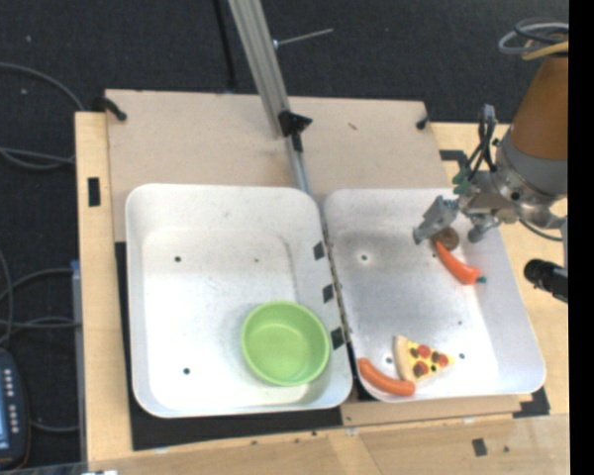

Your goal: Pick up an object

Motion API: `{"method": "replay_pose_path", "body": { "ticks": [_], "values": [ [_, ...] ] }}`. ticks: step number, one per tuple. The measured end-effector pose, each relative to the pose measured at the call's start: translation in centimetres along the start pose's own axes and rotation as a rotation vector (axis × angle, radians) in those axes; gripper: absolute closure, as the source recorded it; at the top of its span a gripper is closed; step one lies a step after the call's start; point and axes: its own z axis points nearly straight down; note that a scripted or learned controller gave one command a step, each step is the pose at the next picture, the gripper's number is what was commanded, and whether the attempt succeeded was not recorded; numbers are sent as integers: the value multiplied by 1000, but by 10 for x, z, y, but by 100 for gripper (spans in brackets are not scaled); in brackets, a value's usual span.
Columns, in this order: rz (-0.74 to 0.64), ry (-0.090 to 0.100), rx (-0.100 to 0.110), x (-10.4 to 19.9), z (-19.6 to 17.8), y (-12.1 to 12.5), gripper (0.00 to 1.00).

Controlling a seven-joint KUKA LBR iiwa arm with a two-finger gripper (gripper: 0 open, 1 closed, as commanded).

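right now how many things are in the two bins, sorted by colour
green: 1, the bowl in the left bin
orange: 2, the carrot and the sausage in the right bin
yellow: 1, the pizza slice
total: 4

Arm (540, 127) reaching from right; jaws spread, lowered

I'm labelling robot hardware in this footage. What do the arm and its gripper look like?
The arm is grey, with a broad orange band above the wrist. Thin dark and greenish cables run down beside the wrist. The gripper is grey metal, with two fingers reaching out from a boxy body. I can read no markings at this size.
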Motion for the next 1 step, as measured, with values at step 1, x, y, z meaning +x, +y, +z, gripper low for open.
{"method": "replay_pose_path", "body": {
  "ticks": [1],
  "values": [
    [1,0,-1,0,0,0,0]
  ]
}}
